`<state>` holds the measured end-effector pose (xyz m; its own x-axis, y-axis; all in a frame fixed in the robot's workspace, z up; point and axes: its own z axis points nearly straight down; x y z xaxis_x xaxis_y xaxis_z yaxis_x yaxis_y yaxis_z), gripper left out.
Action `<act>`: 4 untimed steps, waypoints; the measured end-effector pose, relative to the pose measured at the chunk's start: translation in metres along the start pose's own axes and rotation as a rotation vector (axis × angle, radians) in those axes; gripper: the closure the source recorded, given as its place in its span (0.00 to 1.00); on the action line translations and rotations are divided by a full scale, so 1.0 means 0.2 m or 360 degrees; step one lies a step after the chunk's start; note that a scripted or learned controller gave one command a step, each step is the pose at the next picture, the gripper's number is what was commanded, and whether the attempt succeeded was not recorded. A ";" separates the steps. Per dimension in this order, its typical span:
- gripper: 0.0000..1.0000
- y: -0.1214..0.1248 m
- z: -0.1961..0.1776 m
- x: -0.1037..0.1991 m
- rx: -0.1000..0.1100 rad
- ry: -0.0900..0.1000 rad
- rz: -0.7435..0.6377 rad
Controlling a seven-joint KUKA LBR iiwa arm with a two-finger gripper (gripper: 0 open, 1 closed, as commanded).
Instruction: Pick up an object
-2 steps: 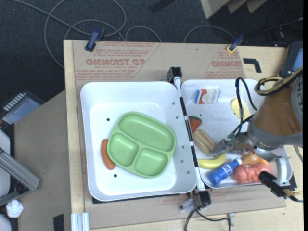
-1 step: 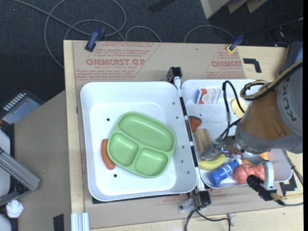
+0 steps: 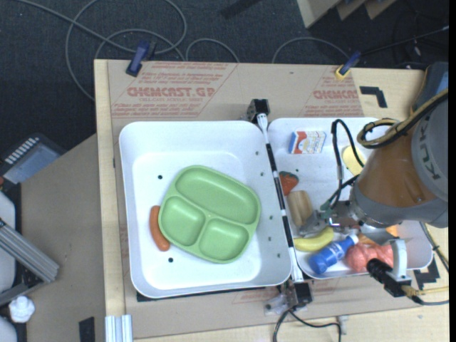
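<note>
My gripper point(image 3: 318, 223) reaches down into the right bin point(image 3: 317, 128), its tip among the objects at the bin's front left. Right beside it lie a tan wooden block point(image 3: 299, 205), a yellow banana point(image 3: 312, 243) and a blue bottle point(image 3: 331, 255). A pink and orange toy point(image 3: 369, 255) rests to the right of the bottle. Farther back are an orange-red piece point(image 3: 287, 182), a white carton with red and blue print point(image 3: 307, 142) and a yellow object point(image 3: 352, 157) partly hidden by the arm. I see nothing clearly between the fingers.
The left bin point(image 3: 135, 191) holds a green divided plate point(image 3: 209, 213) with an orange carrot-like toy point(image 3: 159, 229) at its left edge. A black cable point(image 3: 342, 137) loops over the right bin. The arm's grey and orange body point(image 3: 399, 180) covers the right bin's right side.
</note>
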<state>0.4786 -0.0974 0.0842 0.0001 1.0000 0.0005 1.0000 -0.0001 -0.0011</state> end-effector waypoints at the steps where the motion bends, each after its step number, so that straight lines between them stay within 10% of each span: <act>1: 0.00 0.00 0.00 -0.05 -0.0002 -0.0001 0.0001; 4: 0.00 0.00 0.00 -0.03 -0.0002 -0.0001 0.0000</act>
<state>0.4787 -0.1043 0.0842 0.0000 1.0000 -0.0003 1.0000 0.0000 0.0002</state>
